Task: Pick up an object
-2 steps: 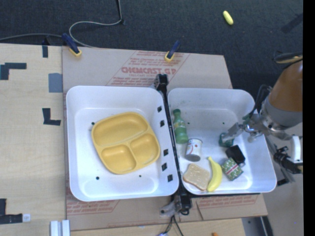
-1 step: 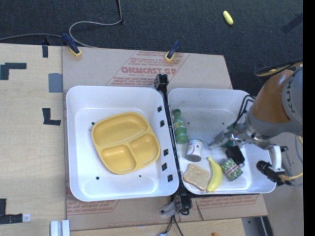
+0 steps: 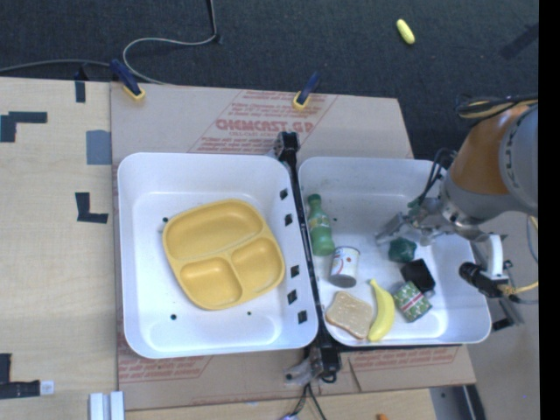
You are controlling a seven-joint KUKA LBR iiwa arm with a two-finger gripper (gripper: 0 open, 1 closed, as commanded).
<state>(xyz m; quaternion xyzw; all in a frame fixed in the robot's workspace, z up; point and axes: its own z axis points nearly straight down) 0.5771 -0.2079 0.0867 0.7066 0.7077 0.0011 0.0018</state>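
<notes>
The right bin (image 3: 376, 175) holds several objects: a green bottle (image 3: 318, 226) by its left wall, a white can (image 3: 345, 265) lying on its side, a slice of toast (image 3: 349, 314), a banana (image 3: 382, 310), a green patterned packet (image 3: 411, 300), a small black block (image 3: 418, 274) and a dark green lump (image 3: 402, 250). My gripper (image 3: 401, 233) reaches in from the right and hangs low over the bin's right half, just above the dark green lump. The wrist hides part of that lump.
The left bin (image 3: 140, 234) holds a yellow divided plate (image 3: 224, 252). A black divider (image 3: 293, 217) runs between the two bins. Both sit on cardboard held by yellow-blue clamps (image 3: 306, 93). A cable (image 3: 166, 46) loops across the dark floor behind.
</notes>
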